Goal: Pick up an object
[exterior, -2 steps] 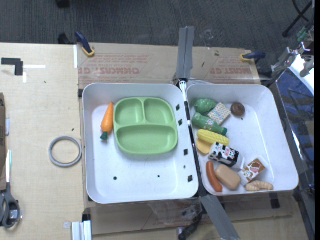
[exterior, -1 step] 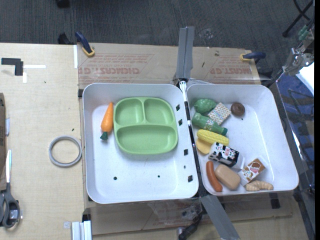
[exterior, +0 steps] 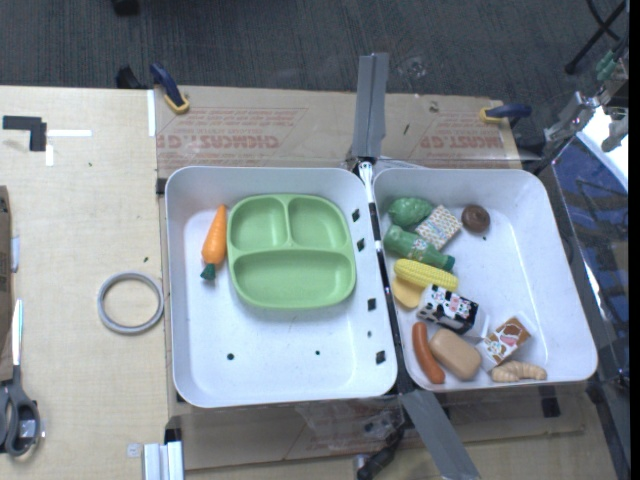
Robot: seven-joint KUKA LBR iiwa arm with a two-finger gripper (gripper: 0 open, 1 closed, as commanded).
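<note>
I count two white bins: the left bin and the right bin. In the left one I see one green divided plate and one toy carrot beside it. The right one holds about ten toy foods, among them one corn cob and one sausage.

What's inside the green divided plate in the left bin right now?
All three compartments of the green divided plate show bare. A toy carrot lies beside its left edge, outside it. The bin floor under the plate is covered.
</note>
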